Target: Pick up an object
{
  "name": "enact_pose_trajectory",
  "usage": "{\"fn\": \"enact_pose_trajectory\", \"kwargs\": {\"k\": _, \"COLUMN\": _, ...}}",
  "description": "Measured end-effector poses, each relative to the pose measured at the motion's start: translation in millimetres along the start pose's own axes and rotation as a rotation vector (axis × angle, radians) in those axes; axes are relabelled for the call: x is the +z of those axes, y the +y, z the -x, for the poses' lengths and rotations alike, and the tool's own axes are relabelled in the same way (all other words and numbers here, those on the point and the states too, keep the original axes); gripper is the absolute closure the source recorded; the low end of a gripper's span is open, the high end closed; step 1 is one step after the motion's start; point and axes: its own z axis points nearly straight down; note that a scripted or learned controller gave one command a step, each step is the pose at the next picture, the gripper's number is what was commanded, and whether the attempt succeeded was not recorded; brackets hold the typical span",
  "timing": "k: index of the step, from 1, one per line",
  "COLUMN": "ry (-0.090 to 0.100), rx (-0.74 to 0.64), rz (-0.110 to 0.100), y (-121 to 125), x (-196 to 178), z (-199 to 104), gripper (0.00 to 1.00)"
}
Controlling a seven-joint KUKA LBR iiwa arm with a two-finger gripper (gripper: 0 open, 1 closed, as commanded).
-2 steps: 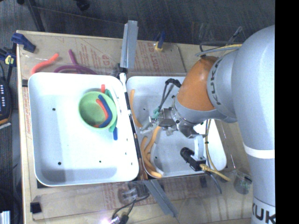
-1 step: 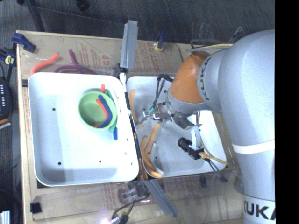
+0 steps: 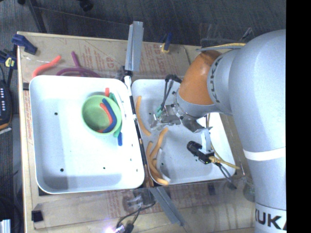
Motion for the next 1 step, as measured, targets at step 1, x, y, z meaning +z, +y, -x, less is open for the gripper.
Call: {"fn": "enact_pose_trajectory", "kwargs": {"k": 1, "ry": 0.001, "rx": -0.130, "rz": -0.007, "y": 50.9, "x": -72.5, "z": -21.7, "gripper": 1.00}}
